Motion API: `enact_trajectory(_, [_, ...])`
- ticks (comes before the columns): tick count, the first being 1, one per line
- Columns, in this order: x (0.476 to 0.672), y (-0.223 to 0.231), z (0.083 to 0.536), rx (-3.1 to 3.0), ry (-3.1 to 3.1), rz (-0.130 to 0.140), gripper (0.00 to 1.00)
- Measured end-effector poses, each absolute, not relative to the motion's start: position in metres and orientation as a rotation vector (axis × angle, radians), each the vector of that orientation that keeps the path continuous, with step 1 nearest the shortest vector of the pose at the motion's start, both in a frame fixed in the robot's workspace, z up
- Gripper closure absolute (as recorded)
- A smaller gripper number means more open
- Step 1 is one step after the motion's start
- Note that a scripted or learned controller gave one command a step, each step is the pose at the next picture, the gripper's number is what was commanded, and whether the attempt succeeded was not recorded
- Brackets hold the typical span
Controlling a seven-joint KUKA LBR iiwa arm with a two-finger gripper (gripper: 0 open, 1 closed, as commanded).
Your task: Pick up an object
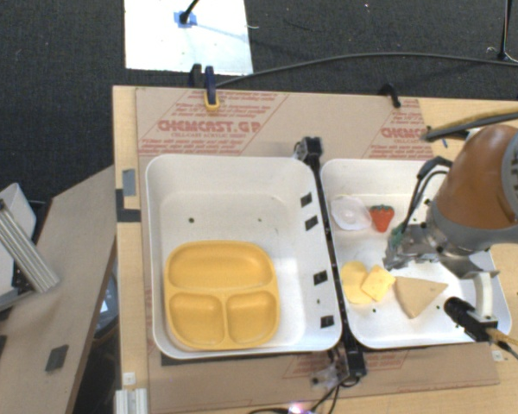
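Landmark: I reference every position to the right white plastic bin (363,338), the one the arm reaches into.
Arm: I see the grey KUKA arm with orange wrist band (488,179) over the bin's right half.
Gripper: the two-finger gripper (403,253) sits low near the bin's centre; I cannot tell from this view whether it is released, clenched or grasping anything.
Candidate object: the flat yellow cheese-like piece (378,283) lies on the bin floor just below the gripper tip, touching a rounder pale yellow piece (353,281) on its divider side.
Other contents: a tan wedge-shaped slice (419,297) lies near the bin's front wall; a red strawberry-like toy (382,217) and a translucent white round lid-like item (350,213) lie toward the back wall.
Neighbour: a yellow three-compartment tray (223,295) rests in the left white bin (233,169), beyond the divider.
Handling, my judgement: the yellow piece looks light, stiff and smooth, so likely slippery.
Grip advice: I would close across its narrow edges, clear of the adjoining piece.
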State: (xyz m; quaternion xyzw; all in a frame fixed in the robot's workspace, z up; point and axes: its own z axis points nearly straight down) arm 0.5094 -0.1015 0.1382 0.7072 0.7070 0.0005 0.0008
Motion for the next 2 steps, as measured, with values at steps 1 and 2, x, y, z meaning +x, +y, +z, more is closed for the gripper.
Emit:
enact_trajectory(1, [0.52, -0.097, 0.196, 2.212, 2.222, 0.007, 1.0])
enact_trajectory(2, [0.525, -0.091, 0.257, 2.211, 2.223, 0.007, 1.0])
